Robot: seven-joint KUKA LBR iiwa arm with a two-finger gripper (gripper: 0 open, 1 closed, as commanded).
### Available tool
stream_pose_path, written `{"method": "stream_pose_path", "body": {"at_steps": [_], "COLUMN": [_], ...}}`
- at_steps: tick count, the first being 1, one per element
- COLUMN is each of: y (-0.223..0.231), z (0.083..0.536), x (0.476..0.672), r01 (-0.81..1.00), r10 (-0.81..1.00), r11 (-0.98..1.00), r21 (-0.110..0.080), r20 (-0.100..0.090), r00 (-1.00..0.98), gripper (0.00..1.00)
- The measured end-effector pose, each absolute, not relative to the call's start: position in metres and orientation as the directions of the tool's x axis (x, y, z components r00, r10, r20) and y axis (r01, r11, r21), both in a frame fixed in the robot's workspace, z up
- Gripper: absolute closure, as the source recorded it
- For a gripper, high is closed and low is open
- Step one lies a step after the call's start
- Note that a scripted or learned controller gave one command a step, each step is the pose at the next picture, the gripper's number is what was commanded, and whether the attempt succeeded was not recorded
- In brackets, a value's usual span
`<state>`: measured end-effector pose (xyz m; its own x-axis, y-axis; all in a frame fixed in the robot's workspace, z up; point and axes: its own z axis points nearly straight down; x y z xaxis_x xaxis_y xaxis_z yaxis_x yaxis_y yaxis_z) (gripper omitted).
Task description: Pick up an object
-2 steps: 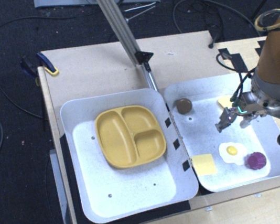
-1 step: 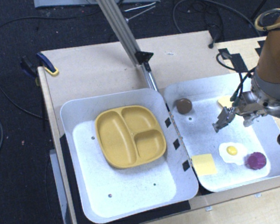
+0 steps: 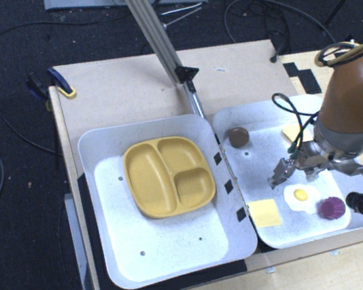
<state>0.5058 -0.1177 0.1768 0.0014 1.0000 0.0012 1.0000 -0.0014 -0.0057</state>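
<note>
My gripper (image 3: 281, 174) hangs over the middle of the right bin (image 3: 256, 156), low above its floor, with nothing seen between its fingers. A fried egg toy (image 3: 299, 197) lies just below and to the right of it. A purple lumpy piece (image 3: 331, 207) sits beside the egg at the bin's lower right. A yellow cheese square (image 3: 265, 214) lies at the bin's lower left. A brown round piece (image 3: 238, 137) rests near the upper left. A pale yellow piece (image 3: 292, 133) peeks out beside the arm at the upper right.
The left bin (image 3: 117, 255) holds a yellow divided plate (image 3: 169, 176). A grey metal pole (image 3: 157, 34) slants down to the bins' shared back edge. The arm's orange band and grey wrist (image 3: 354, 105) cover the right bin's right side.
</note>
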Motion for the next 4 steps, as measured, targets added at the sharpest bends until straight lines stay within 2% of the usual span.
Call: {"method": "stream_pose_path", "body": {"at_steps": [1,2,3,4], "y": [-0.126,-0.125,-0.128,-0.131], "z": [0.117,0.096,0.107,0.151], "x": [0.503,0.508,0.508,0.513], "r01": [1.0,1.0,1.0,1.0], "r10": [1.0,1.0,1.0,1.0], "r11": [-0.002,0.001,-0.002,0.002], "r21": [-0.005,0.012,0.016,0.003], "r20": [0.001,-0.001,-0.007,-0.001], "r00": [0.002,-0.001,0.002,-0.002], "gripper": [0.0,0.0,1.0,1.0]}}
